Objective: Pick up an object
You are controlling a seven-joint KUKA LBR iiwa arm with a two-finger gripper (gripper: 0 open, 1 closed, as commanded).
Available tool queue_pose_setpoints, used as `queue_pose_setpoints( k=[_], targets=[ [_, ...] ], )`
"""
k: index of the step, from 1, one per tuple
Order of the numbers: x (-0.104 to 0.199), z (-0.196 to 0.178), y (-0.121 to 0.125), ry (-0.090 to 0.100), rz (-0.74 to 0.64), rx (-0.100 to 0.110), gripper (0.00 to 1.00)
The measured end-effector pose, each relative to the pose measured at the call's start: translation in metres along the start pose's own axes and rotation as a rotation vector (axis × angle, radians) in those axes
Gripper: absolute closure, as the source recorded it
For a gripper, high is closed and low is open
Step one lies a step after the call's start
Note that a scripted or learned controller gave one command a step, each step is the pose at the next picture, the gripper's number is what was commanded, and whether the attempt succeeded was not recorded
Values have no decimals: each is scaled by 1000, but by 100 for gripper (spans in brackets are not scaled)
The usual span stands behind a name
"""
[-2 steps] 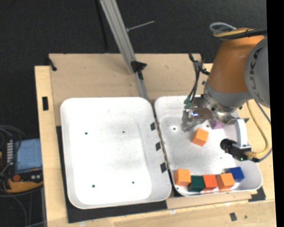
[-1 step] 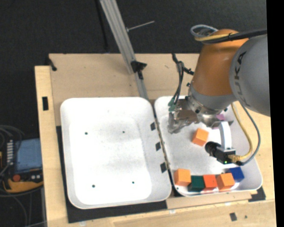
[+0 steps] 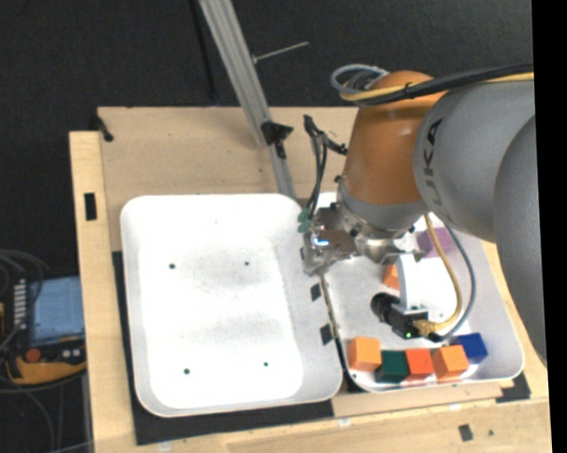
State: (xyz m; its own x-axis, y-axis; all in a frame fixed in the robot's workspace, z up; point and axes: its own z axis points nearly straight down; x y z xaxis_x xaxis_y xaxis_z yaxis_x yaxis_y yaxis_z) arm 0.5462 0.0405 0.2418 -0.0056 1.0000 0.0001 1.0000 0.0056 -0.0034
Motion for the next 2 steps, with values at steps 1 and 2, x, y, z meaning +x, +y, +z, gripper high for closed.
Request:
queue_pose_setpoints(
  k=[1, 2],
  targets=[
    [50, -7, 0, 2, -3, -3, 100],
    [47, -7, 0, 1, 2, -3, 0]
  ],
)
